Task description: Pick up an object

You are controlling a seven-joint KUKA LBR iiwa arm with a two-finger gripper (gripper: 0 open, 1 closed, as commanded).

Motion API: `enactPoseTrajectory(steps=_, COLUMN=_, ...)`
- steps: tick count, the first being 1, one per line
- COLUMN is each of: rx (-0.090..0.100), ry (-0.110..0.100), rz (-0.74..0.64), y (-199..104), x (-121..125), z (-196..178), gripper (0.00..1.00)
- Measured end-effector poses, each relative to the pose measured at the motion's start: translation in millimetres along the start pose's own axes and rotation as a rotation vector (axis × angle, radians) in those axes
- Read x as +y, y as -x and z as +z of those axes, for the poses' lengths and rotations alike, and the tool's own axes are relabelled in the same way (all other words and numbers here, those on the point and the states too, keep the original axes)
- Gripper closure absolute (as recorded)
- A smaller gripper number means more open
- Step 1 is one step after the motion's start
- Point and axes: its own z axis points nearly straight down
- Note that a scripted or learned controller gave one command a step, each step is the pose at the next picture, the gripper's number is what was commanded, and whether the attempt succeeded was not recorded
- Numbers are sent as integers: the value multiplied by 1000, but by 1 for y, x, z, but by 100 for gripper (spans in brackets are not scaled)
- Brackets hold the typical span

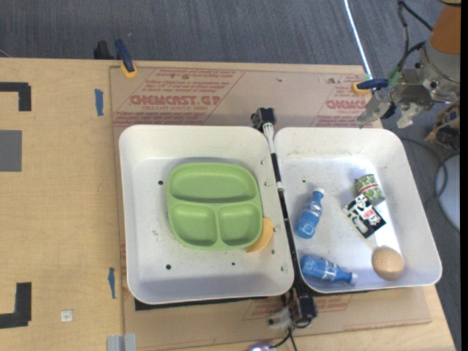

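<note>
Grey carpet runs behind a wooden counter, on which a brown cardboard sheet carries two white bins side by side. Taking the right bin as the landmark: the left bin touches it along its left wall, with a black clip at the far end of that seam.

Inside the right bin, a blue bottle lies tilted near the left wall, about midway along it. A second blue bottle lies on its side toward the near left corner, its cap pointing right. A small green-labelled can sits right of centre, and just beside it on the near side is a black-and-white patterned box, seemingly touching it. A tan egg-like ball rests in the near right corner, apart from the rest.

In the left bin sits a green divided plate, and a yellow banana-like piece lies against its near right edge, close to the seam.

Above the right bin's far right corner, outside its rim, hovers the gripper, with nothing between its fingers; how wide they stand I cannot tell. The arm's orange band is above it. A white cable crosses the carpet toward that far corner.
</note>
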Motion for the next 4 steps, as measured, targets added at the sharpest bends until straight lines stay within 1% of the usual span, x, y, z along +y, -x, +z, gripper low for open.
enactPoseTrajectory(steps=1, rx=0, ry=2, rz=59, y=-21, x=-50, z=150, gripper=0)
enactPoseTrajectory(steps=2, rx=3, ry=-4, rz=314, y=-56, x=-113, z=152, gripper=0)
enactPoseTrajectory(steps=3, rx=-1, ry=2, rz=169, y=4, x=-92, z=174, gripper=0)
enactPoseTrajectory(steps=4, rx=-1, ry=6, rz=169, y=3, x=-91, z=163, gripper=100)
